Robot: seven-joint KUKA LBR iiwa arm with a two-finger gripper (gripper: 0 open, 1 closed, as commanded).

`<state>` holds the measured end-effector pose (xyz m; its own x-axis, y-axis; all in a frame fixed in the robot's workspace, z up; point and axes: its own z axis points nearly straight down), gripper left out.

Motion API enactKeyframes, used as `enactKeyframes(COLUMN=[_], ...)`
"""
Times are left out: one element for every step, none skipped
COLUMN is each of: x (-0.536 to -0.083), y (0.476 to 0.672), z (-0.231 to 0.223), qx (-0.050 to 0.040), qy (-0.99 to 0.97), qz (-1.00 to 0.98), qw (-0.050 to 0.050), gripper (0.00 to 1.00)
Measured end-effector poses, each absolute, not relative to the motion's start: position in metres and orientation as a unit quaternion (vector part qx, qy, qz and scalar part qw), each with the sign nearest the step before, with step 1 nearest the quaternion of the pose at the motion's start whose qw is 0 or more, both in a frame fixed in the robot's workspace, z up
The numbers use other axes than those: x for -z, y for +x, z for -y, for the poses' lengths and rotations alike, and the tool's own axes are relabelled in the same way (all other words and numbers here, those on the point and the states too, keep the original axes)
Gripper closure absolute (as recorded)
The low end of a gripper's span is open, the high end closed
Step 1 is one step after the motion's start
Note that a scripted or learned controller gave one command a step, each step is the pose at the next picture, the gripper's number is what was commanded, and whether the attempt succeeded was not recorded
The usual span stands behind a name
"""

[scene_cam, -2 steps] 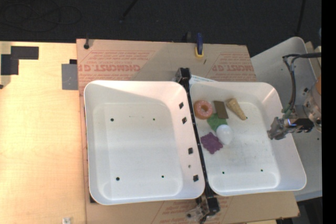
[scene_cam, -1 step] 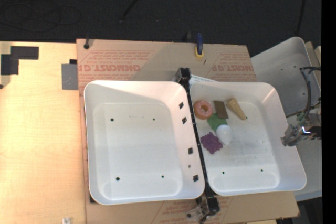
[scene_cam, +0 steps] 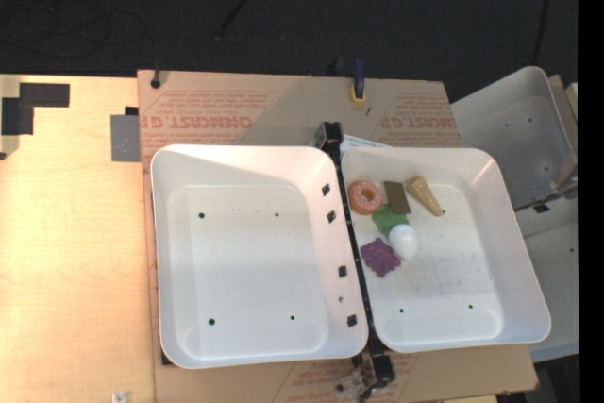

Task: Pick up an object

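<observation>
The right bin (scene_cam: 491,297) holds a cluster of small objects near its far left part. A pink frosted doughnut (scene_cam: 365,196) lies beside a brown block (scene_cam: 396,196). A tan cone-like piece (scene_cam: 426,195) rests to their right. Below them sit a green object (scene_cam: 388,220), a white ball (scene_cam: 404,241) and a purple piece (scene_cam: 379,257), close together and partly touching.
The left bin (scene_cam: 245,326) sits beside the right one, joined by a black clamp strip (scene_cam: 342,241). Both rest on brown cardboard (scene_cam: 236,113). A light wooden bench (scene_cam: 66,250) lies to the left. A white panel (scene_cam: 528,123) stands at the right.
</observation>
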<state>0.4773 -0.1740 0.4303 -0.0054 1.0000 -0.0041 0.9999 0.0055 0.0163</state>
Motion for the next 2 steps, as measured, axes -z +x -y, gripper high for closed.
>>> enactKeyframes(x=[-0.265,-0.318], y=[0.474,0.477], z=[0.145,0.044], qx=[0.0039,-0.0013], qy=[0.706,0.703], qz=[-0.708,-0.711], qw=[-0.008,0.000], gripper=[1.00,1.00])
